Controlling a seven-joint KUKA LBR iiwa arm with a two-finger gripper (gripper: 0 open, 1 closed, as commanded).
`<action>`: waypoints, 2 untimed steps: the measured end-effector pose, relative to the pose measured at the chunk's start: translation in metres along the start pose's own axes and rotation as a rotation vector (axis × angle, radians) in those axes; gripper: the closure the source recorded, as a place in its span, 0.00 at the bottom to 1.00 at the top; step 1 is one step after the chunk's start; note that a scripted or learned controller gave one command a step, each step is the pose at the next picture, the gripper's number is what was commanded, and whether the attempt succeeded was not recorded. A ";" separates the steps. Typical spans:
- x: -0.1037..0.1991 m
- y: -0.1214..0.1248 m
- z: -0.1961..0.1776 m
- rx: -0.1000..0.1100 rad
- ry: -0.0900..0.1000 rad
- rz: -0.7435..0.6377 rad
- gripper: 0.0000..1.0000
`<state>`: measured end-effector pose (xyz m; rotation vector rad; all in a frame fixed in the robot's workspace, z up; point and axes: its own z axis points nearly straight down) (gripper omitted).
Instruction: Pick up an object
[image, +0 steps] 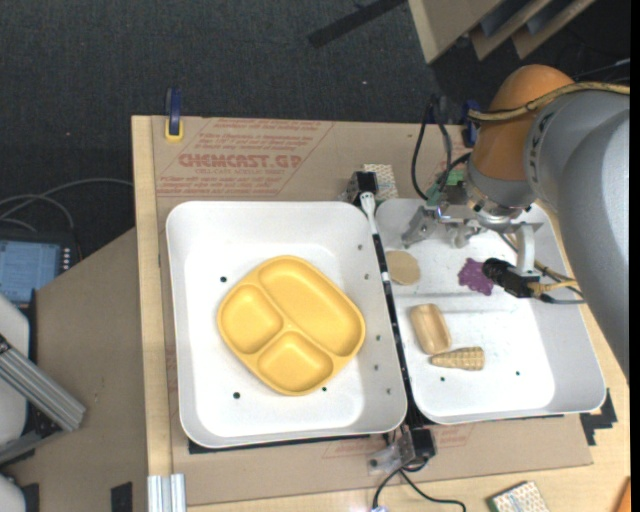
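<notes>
Pincer (465, 225) state cannot be told; small purple toy (476, 276) just beside the right white bin's (530, 395) far wall may be missed.

The gripper (478, 222) hangs over the back of the right bin (540, 395). Just in front of it lies a small toy (476, 275). To its front left, by the wall between the bins, rests a flat disc (403, 267). Farther in front lie a bread piece (430, 327) and a cone (459, 358), side by side. Well to its left, a divided tray (289, 323) sits in the left bin (205, 240).
</notes>
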<state>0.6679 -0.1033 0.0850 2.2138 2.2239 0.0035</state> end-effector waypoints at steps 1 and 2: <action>0.005 0.000 -0.055 -0.004 0.000 0.003 0.00; -0.035 -0.017 0.004 0.010 0.001 0.008 0.00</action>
